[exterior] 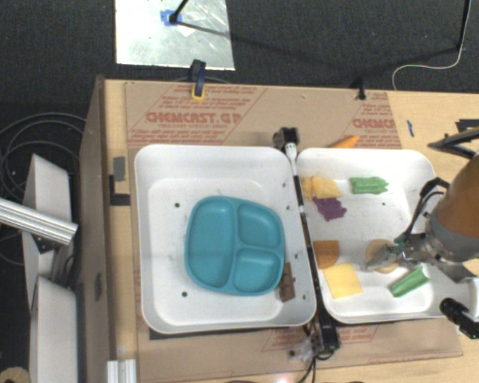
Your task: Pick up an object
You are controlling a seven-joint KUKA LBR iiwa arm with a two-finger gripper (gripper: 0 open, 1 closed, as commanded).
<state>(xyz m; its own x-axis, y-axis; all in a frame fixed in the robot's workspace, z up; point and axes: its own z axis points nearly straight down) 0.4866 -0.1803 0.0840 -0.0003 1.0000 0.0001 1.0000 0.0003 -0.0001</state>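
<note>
We note a blue divided plate [235, 246] in the white bin [156, 174] well apart from the jaws; a silver sheet [174, 22] lies farther off.

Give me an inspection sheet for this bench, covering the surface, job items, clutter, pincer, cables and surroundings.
Surface: two shallow white bins side by side on a brown cardboard sheet.
Job's things: right bin holds a green block, purple piece, yellow square, orange-brown piece, green stick.
Clutter: teal divided plate in the left bin.
Grippers: pincer low over a tan piece.
Cables: white cable top right; dark cables left.
Surroundings: dark floor, silver sheet.
</note>
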